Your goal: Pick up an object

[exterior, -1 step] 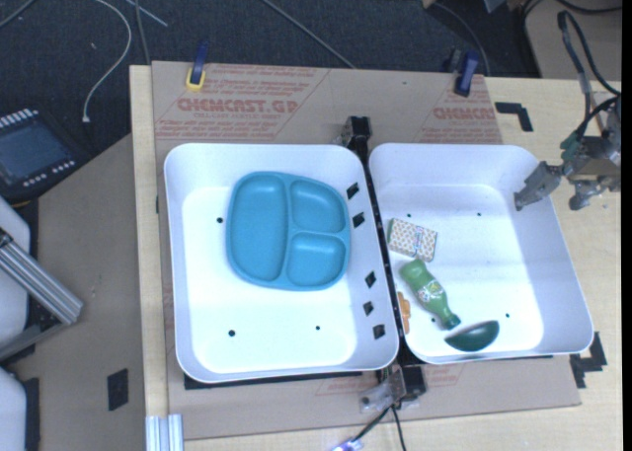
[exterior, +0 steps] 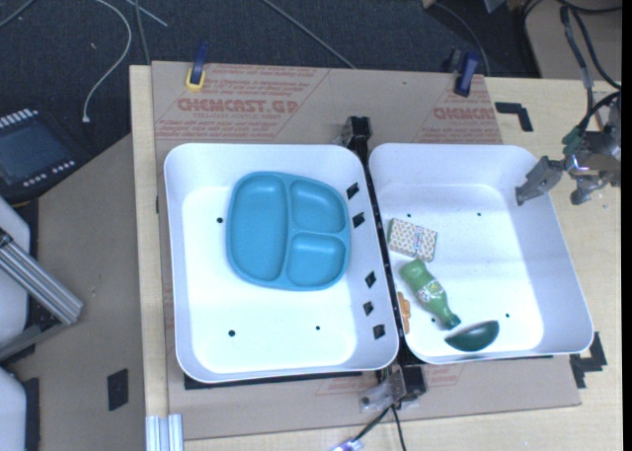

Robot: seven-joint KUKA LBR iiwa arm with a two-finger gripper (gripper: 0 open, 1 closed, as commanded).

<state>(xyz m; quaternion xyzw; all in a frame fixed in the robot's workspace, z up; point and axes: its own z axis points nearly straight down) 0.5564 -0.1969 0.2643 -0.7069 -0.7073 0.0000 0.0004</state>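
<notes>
**Inspector:** Nearest the camera, in the right bin [exterior: 553, 242], a dark green bowl-like piece [exterior: 471, 337] sits by the bin's near edge. Just beyond it lies a green bottle [exterior: 431, 293], flat on the bin floor.

**Clerk:** Its long axis?

**Inspector:** Slanted: one end points toward the divider between the bins, the other toward the near edge, almost touching the dark green piece. A small patterned packet [exterior: 412, 238] lies just beyond the bottle, close to the divider. A thin orange item [exterior: 404, 311] rests against the divider wall; I cannot identify it.

**Clerk:** And the tool?

**Inspector:** The tool [exterior: 538, 183] is at the right bin's far right corner, above the rim. I see nothing between its fingers. How far they are parted I cannot tell at this size.

**Clerk:** The deciding relation?

**Inspector:** All loose items cluster in the left half of the right bin, well apart from the tool. They lie from it toward the divider and the near edge, diagonally across the bin. In my judgement the bottle is the likeliest target, and the fingers should close across its slanted axis.

**Clerk:** Left bin?

**Inspector:** The left bin [exterior: 197, 271] carries a blue divided plate [exterior: 286, 232], farther from the tool. Both bins stand on the table [exterior: 158, 380].
</notes>
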